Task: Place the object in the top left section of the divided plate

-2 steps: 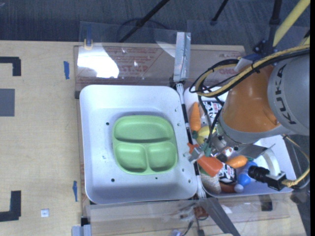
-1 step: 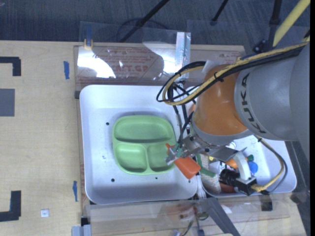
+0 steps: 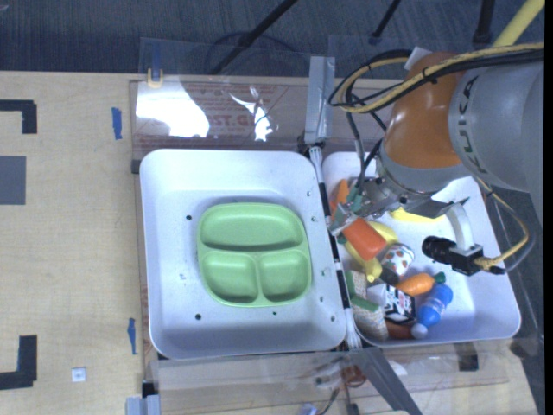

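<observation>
A: Pale wood tabletop (image 3: pixel 60 258), with black tape marks along its left side and blue tape tabs near the bins. 2 shallow white bins sit side by side on it.

B: Contents of the left bin (image 3: pixel 164 180)?

A: 1 green divided plate (image 3: pixel 255 252), roughly centred. It has 1 long section across the far side and 2 smaller sections on the near side. All 3 sections show bare green.

B: And the right bin (image 3: pixel 497 305)?

A: A cluttered pile of small toys. An orange block (image 3: pixel 365 238) lies near the bin's left wall, a yellow piece (image 3: pixel 421 217) just beyond it, a carrot-shaped toy (image 3: pixel 417 284) nearer the front, and a blue bottle (image 3: pixel 434 306) beside the carrot. A black and white item (image 3: pixel 397 303) sits at the front of the pile. Items are touching or overlapping; I cannot separate all of them.

B: Arm position?

A: Grey arm (image 3: pixel 505 128) with the orange band (image 3: pixel 423 119) enters from the right and hangs over the far half of the right bin. The gripper (image 3: pixel 361 199) points down at the left end of the pile, just above the orange block.

B: State of the jaws?

A: Cannot tell. The wrist and cables cover them from this angle, and I see nothing clearly between them.

B: So the object to be moved?

A: Somewhere in the right bin's pile, apart from the plate.
</observation>
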Available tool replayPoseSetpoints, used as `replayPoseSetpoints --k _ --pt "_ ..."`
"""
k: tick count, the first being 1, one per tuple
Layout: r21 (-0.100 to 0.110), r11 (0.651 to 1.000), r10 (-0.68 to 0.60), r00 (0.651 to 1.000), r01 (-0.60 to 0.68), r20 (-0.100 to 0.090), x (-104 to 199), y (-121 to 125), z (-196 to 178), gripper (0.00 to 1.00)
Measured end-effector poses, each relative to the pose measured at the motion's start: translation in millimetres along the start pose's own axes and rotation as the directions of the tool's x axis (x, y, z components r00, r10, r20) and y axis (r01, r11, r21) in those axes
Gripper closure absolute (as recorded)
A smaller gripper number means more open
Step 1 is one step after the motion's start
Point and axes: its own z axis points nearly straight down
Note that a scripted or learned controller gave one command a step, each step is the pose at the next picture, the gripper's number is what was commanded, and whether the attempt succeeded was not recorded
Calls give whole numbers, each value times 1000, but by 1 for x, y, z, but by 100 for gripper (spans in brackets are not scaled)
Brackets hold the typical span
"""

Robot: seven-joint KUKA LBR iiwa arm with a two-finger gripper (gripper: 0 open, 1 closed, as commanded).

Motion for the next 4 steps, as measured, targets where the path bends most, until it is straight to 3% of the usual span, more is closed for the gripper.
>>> replayPoseSetpoints --k 1,2,3,4 --pt "4 998 -70 998 70 -2 83 -60 -29 100" --pt "-27 992 -120 993 120 6 116 -23 73 100" --pt "2 955 296 955 -296 1 66 6 -1 100" --pt "2 955 295 955 -295 1 67 6 -1 0"
